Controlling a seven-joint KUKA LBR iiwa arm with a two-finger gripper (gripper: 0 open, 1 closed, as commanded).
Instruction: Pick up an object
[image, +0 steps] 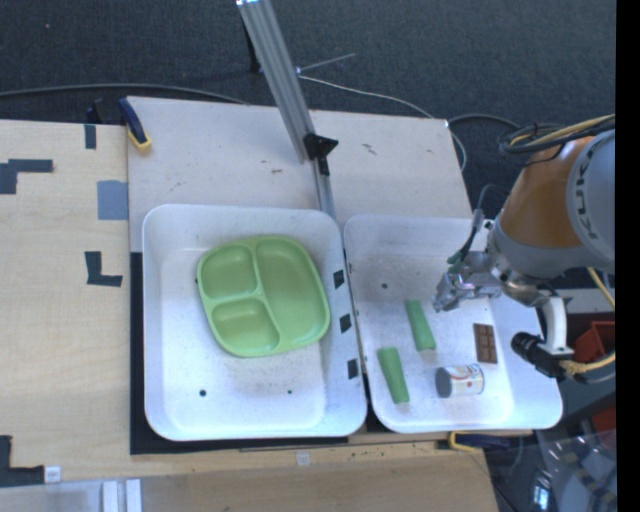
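My gripper (447, 296) hangs over the right bin (380, 250), just right of and above a green stick (420, 325). A second green stick (393, 375) lies nearer the bin's front. A small white can with a dark end (459, 380) lies on its side at the front right. A brown chocolate bar (485, 343) lies beside the arm's wrist. Nothing shows between the gripper's tips.
A green divided plate (263, 294) sits in the left bin (170, 390). A grey metal pole (290, 90) slants across the back of the bench toward the seam between the bins. Cables trail at the right behind the arm.
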